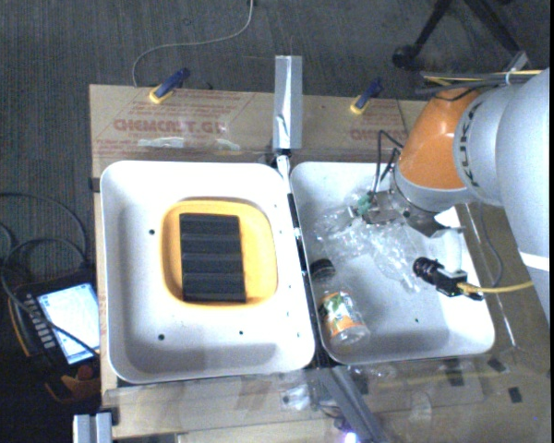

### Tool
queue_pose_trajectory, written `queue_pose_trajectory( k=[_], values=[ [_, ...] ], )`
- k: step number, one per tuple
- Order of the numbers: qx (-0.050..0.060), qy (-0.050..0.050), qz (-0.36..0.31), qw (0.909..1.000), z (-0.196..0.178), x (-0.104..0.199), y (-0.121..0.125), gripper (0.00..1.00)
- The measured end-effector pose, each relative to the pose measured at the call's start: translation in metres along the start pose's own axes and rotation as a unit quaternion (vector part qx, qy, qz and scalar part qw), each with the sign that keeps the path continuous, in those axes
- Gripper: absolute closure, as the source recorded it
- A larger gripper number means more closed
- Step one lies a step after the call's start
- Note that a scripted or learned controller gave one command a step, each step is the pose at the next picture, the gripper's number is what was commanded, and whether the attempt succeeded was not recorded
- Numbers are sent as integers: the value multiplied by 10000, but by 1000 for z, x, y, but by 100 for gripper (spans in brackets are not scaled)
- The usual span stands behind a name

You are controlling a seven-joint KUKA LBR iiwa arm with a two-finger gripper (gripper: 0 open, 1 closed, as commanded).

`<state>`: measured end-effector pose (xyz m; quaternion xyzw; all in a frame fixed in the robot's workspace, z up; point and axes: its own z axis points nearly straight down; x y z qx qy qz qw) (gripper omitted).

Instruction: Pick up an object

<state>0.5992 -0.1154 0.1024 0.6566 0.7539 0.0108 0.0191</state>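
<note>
Arm: my grey arm (522, 155), with its orange band (439, 150), is the closest thing to the camera, reaching in from the right over the right bin.
Left bin: the white left bin (129, 275) carries a yellow tray (263, 247) with a ridged black pad (212, 257) lying inside it.
Right bin: the white right bin (443, 326) sits beside the left one, their rims touching along the middle.
Clear wrap: crumpled clear plastic (355, 233) lies in the upper middle of the right bin, just below my wrist.
Can: a small can (340, 317) with an orange and green label lies tilted near the front left corner of the right bin.
Cap: a small black cap (321, 269) rests just above the can.
Gripper: my gripper (374, 208) is down at the plastic; my wrist hides the fingers, so I cannot tell how they stand.
</note>
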Motion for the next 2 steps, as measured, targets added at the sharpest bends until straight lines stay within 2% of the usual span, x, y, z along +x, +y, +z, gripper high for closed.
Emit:
queue_pose_trajectory(
  k=[1,2],
  values=[
    [2,6,-2,10000,-9,1,1,100],
    [212,66,-7,9998,-81,42,29,100]
  ],
)
